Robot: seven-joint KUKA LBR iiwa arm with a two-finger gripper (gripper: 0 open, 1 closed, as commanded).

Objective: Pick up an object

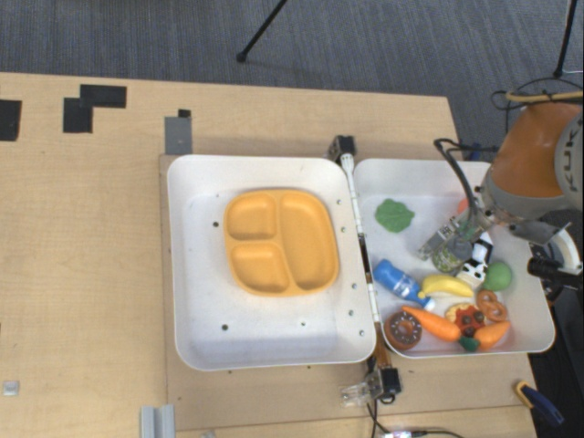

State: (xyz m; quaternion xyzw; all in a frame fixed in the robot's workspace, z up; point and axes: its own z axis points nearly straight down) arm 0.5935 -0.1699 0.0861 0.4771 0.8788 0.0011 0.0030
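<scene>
My gripper (449,247) hangs low inside the right bin (429,188), just above and left of the heap of toy food. Below it lie a yellow banana (447,286), a blue bottle (396,279), an orange carrot (436,325), a green ball (499,276) and a black-and-white piece (474,272). A green leafy piece (394,214) lies apart to the gripper's left. The arm's orange band (537,153) rises at the right. Nothing shows between the fingers.
The left bin (196,245) holds an orange three-compartment plate (278,241). A round brown piece (402,330) and a pretzel-like piece (491,305) sit at the right bin's front. A metal clamp (343,149) joins the bins at the back.
</scene>
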